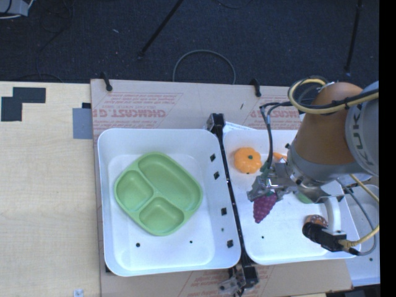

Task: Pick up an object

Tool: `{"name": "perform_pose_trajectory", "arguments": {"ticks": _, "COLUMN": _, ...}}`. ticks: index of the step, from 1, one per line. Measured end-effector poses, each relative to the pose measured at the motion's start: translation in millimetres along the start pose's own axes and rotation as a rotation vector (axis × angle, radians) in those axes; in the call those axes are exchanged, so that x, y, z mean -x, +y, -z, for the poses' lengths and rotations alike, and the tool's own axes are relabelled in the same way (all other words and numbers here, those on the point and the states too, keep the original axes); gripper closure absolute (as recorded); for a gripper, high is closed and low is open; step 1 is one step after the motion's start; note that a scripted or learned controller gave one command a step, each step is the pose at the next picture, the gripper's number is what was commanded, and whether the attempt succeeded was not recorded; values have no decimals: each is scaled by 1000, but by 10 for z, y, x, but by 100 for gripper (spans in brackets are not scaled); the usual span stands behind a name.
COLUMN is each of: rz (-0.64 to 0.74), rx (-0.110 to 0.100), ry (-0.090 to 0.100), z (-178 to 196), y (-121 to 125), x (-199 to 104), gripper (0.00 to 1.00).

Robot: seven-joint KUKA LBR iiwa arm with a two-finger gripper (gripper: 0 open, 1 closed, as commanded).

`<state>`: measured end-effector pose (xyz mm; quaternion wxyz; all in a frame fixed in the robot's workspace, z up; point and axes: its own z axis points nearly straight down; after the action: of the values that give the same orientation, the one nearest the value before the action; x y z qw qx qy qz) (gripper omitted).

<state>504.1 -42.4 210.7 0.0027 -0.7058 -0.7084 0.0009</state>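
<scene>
- A bench seen from above at a slant, with two shallow white bins side by side on a cardboard sheet.
- The left bin (117,240) holds a green plate (158,192) with three compartments, lying flat near the bin's middle.
- The right bin (278,249) holds an orange pumpkin (247,160) near its upper left corner, close to the divider (226,184) between the bins.
- Purple grapes (264,207) sit below and just right of the pumpkin, at the tip of the gripper.
- The arm (331,135) reaches in from the right, its orange band bulking over the right bin's upper half.
- The gripper (267,189) points down and left, its metal tip touching or just above the top of the grapes; whether the claw is open, closed or gripping the grapes cannot be told from this angle.
- A brown round thing (315,220) lies in the right bin's lower right, partly behind a black cable fitting (323,236).
- A green thing (304,197) peeks out from under the arm.
</scene>
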Motion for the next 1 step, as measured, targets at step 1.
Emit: {"name": "perform_pose_trajectory", "arguments": {"ticks": 1, "rz": 2, "rx": 3, "ry": 0, "z": 145, "y": -34, "x": -536, "gripper": 100}}
